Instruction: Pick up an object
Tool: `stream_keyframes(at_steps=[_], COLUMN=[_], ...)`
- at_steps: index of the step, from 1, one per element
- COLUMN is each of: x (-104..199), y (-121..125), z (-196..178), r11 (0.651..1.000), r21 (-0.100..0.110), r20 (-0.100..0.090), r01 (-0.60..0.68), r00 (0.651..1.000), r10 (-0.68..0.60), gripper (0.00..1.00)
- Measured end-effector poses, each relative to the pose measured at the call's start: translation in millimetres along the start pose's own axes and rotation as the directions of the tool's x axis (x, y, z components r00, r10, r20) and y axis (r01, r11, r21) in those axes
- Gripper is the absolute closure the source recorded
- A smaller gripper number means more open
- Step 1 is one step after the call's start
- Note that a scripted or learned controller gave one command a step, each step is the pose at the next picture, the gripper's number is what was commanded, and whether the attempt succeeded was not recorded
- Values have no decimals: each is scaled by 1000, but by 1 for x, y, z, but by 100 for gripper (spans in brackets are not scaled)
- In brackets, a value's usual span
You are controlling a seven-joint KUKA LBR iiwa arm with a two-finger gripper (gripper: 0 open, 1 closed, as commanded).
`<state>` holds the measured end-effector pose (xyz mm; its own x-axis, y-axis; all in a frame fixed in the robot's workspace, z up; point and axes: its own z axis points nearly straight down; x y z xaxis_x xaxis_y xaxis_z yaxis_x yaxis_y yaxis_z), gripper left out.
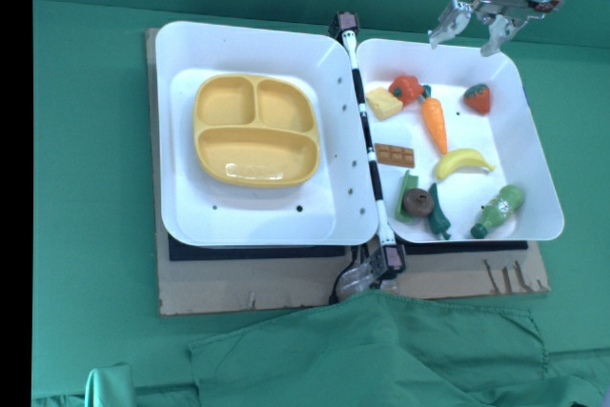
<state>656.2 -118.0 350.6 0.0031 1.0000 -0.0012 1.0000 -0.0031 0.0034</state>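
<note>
Bin's strawberry below open pincer

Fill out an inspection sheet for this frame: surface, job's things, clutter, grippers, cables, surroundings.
Surface: two white bins side by side, left bin and right bin, on a cardboard sheet.
Job's things: in the right bin, carrot, banana, strawberry, tomato, cheese wedge, cracker, green bottle, brown round piece.
Clutter: yellow divided plate in the left bin.
Grippers: gripper above the right bin's far edge, jaws spread, holding nothing.
Cables: nothing seen.
Surroundings: green cloth over the bench.
</note>
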Motion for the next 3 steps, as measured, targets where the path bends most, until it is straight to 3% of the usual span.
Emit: stream_keyframes(at_steps=[1, 2, 3], x=[-48, -48, -43], y=[40, 44, 44], z=[82, 169, 154], r11=[1000, 1000, 1000], r21=[1, 12, 16], r20=[4, -4, -11], r01=[-3, 3, 6], r00=[1000, 1000, 1000], r10=[3, -3, -6], gripper=[0, 0, 100])
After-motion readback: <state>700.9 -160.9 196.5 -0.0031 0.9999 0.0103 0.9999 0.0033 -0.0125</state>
